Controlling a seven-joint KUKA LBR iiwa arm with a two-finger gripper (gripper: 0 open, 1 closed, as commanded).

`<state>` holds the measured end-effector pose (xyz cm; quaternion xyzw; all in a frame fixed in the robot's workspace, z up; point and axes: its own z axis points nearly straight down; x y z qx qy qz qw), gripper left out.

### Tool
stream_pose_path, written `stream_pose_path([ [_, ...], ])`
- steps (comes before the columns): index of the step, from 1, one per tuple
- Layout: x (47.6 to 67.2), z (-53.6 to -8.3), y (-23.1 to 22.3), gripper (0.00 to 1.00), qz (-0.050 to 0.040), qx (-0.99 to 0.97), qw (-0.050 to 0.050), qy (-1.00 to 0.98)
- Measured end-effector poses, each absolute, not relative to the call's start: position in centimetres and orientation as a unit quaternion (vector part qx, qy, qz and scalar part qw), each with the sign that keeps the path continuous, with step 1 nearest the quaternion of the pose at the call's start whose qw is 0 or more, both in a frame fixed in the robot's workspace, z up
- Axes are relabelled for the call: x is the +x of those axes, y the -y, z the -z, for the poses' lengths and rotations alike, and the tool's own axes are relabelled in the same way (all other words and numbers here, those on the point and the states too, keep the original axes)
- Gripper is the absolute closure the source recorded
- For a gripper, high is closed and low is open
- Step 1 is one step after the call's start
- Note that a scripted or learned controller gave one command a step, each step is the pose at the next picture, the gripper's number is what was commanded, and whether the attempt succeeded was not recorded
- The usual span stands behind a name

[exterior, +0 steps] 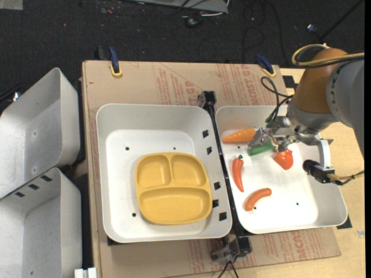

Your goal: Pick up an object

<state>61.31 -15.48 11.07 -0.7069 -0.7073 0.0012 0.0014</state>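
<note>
The right bin (324, 210) holds several toy foods. An orange carrot (237, 136) lies at its upper left, and a green piece (262, 149) sits just to the carrot's right. A red pepper (283, 160) rests near the middle, a red chili (237, 174) lies along the left wall, and an orange sausage (257, 198) lies lower down. My gripper (265, 139) hangs low over the bin, right at the carrot's thick end and directly above the green piece. The arm's wrist hides the bin's upper right part.
The left bin (116, 126) holds a yellow divided plate (173, 188). A black divider with clips (217, 155) runs between the two bins. A cable and a black fitting (319, 171) hang off the wrist over the right bin's right side.
</note>
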Motion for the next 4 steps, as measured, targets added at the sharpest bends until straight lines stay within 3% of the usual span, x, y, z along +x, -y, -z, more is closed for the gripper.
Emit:
stream_pose_path([
  [1,61.4,-12.5,15.5,1.0,0.0004,-0.707,-0.001,0.707],
  [3,61.4,-22.9,14.5,1.0,0.0017,-0.706,-0.003,0.708],
  [4,62.8,-23.3,9.0,1.0,0.0015,-0.704,-0.001,0.71],
])
